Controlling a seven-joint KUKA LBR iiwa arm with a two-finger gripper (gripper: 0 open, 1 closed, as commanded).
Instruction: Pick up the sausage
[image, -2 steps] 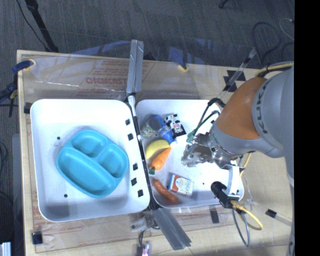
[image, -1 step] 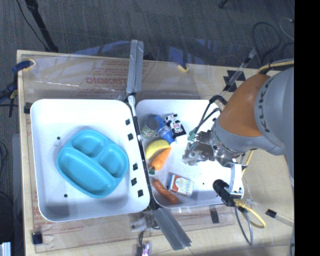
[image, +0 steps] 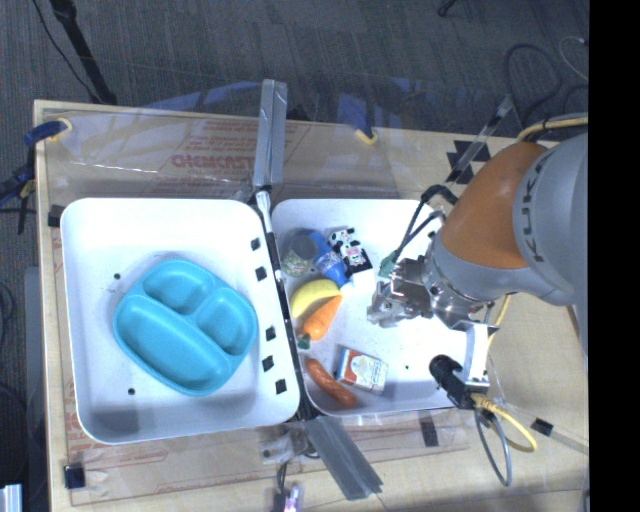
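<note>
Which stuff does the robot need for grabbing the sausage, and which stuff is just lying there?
Needed:
sausage, near the right bin's front edge
gripper, above the right bin

Just lying there:
banana
carrot
small carton
blue divided plate, in the left bin

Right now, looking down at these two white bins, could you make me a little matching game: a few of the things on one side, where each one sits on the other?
Things:
1. blue divided plate
2. sausage
3. banana
4. claw

Places:
A. right bin, by its near edge
B. over the middle of the right bin
C. left bin
D. right bin, beside the divider, just above the carrot

Pairs: 1-C, 2-A, 3-D, 4-B
</note>
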